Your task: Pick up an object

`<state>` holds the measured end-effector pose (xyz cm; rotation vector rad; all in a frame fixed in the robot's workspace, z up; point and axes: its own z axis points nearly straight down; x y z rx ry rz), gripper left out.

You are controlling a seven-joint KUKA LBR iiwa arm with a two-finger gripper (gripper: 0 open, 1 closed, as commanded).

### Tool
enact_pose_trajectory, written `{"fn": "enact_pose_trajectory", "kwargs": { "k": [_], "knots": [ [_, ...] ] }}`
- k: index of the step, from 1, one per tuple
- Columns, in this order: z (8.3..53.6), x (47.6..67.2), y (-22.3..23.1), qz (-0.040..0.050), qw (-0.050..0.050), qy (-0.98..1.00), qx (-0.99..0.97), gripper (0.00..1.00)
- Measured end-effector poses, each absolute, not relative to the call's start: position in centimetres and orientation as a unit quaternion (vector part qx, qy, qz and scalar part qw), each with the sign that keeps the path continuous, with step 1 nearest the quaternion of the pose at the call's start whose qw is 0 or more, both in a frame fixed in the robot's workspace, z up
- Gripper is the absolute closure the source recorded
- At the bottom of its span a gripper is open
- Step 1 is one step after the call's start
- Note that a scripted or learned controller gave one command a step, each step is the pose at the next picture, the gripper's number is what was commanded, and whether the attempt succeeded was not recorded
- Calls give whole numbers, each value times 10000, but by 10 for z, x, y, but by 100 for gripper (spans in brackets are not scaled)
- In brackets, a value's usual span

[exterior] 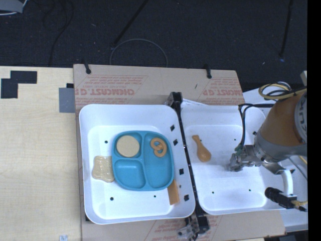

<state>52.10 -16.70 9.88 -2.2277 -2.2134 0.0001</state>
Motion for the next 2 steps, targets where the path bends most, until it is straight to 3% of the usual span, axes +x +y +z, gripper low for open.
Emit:
{"fn": "enact_pose_trajectory", "kwargs": {
  "k": [2],
  "knots": [
    [189, 529, -167, -6, -6, -7078, -7065, 100]
  ]
}}
